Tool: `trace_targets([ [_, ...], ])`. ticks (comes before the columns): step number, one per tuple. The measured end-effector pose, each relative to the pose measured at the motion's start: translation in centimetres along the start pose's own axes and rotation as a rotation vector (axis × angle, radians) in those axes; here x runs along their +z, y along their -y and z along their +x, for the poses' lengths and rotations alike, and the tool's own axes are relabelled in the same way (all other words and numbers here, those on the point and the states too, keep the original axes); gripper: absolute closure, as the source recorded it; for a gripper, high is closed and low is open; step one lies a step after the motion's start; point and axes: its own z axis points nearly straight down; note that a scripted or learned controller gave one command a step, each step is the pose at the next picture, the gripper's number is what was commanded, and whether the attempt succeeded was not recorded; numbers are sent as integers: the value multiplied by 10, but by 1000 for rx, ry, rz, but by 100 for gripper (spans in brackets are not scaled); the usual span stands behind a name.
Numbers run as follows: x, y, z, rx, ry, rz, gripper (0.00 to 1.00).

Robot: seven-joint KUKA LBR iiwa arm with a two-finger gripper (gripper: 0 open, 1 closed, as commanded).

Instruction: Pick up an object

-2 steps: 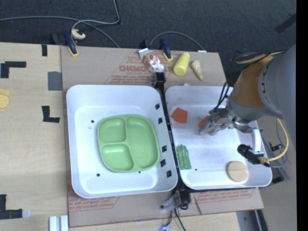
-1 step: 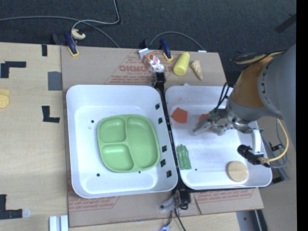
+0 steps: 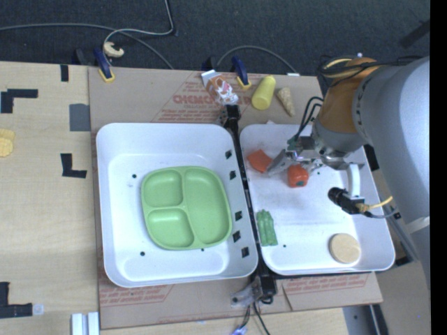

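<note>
Camera view from above shows a small red toy with a green top (image 3: 297, 176) lying in the right bin (image 3: 307, 257), near the bin's back half. The fingers (image 3: 296, 160) hang right over it, at its back edge. I cannot tell if they touch the toy, and I cannot tell if they are spread or pressed together, because they look like a dark blur.

Just to the left of the red toy is an orange block (image 3: 259, 161), close to the wall between the two bins. The grey metal part by the fingers reaches toward this block.

Nearer the front of the same bin, a green bumpy toy (image 3: 266, 228) lies along the left wall. A round tan cookie (image 3: 344, 248) sits in the front right corner, well apart from the red toy.

The big grey arm (image 3: 398, 117) comes in from the right, with an orange band (image 3: 341, 103) above the wrist. Black and yellow wires hang by it.

The left bin (image 3: 119, 187) holds a green plate (image 3: 186, 206) with three parts in it. The plate sits in the middle of that bin.

Both bins rest on a brown cardboard sheet on the worktop (image 3: 42, 208). Behind the bins, on the cardboard, lie a yellow toy (image 3: 263, 93), a tan cone (image 3: 286, 100) beside it, and a small white and red packet (image 3: 219, 86). Two blue clips hold the back edge of the cardboard.
</note>
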Motion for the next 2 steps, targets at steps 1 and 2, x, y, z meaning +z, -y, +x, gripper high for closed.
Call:
trace_targets([
  [1, -11, 0, -1, -1, 2, 0, 100],
  [2, -99, -8, 99, -1, -3, 3, 100],
])
